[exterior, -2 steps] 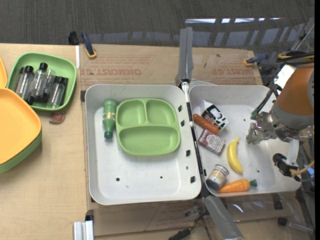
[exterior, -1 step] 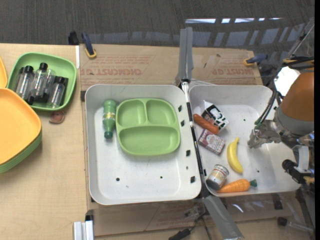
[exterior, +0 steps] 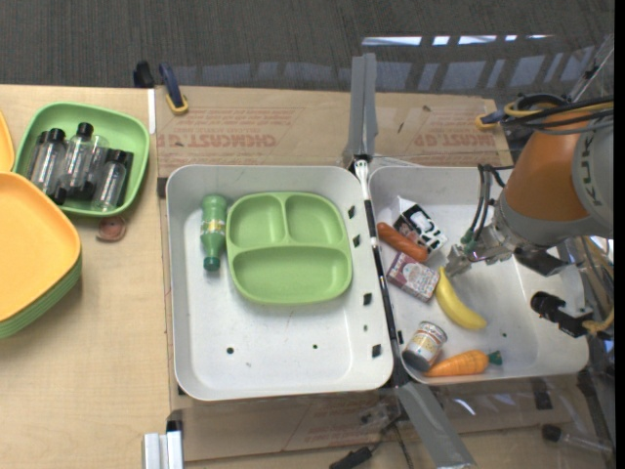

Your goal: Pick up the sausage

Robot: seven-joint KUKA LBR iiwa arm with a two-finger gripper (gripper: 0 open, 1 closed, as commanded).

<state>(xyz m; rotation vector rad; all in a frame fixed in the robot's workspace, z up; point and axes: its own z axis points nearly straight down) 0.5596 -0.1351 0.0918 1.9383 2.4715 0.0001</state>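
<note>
Brown cardboard covers the bench under two white bins, with dark carpet beyond. Over on the wooden table sit a green tray of small bottles [exterior: 83, 159] and a stack of orange plates [exterior: 34, 252].

My gripper [exterior: 459, 260] hangs low inside the right bin [exterior: 547, 340], just above the top end of the banana [exterior: 459, 303]. From this angle I cannot tell how it is set, and nothing shows clamped in it.

The sausage [exterior: 402, 241], reddish-orange, lies slanted near the right bin's left wall, apart from me. A black-and-white packet [exterior: 422, 227] sits just behind it and a small printed pouch [exterior: 412, 277] just in front, both very close or touching. Farther down are a tin can [exterior: 425, 344] and a carrot [exterior: 457, 363].

The left bin [exterior: 195, 360] holds a green divided plate [exterior: 289, 246] and a green bottle [exterior: 213, 231].

So, by my reckoning, the pick has not happened yet: the sausage rests on the bin floor. What remains is to move over it, come down, close on it and lift.
</note>
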